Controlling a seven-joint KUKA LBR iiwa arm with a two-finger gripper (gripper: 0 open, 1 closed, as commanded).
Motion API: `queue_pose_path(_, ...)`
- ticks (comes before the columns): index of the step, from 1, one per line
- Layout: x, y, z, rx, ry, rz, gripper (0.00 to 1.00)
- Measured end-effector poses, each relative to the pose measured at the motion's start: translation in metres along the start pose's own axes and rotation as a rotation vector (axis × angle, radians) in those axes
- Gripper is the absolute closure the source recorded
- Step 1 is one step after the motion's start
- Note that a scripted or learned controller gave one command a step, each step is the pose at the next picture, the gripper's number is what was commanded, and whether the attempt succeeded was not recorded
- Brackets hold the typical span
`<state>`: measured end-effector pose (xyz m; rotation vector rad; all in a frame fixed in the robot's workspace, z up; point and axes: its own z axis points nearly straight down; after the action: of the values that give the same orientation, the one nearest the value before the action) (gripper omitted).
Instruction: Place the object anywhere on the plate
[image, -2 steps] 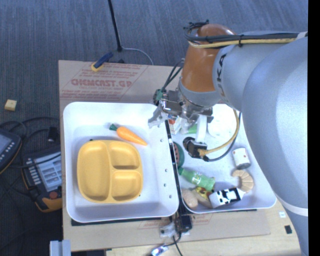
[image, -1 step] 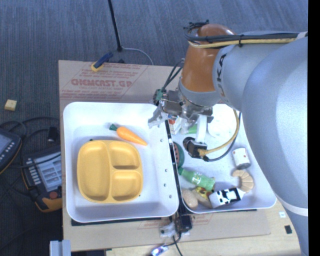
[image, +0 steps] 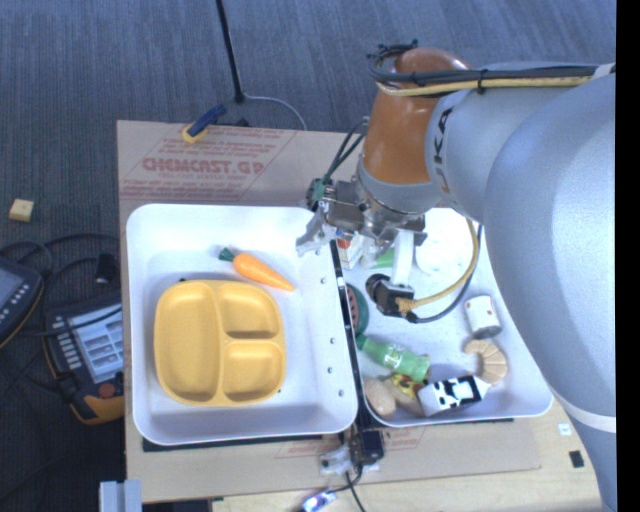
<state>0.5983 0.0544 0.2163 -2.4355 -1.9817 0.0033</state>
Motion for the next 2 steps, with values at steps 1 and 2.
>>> queue_pose_path(1,0.0000,0.0000,0.0000,0.000,0.000,0.000,0.00)
queue_pose_path(2,0.0000,0.0000,0.0000,0.000,0.000,0.000,0.00)
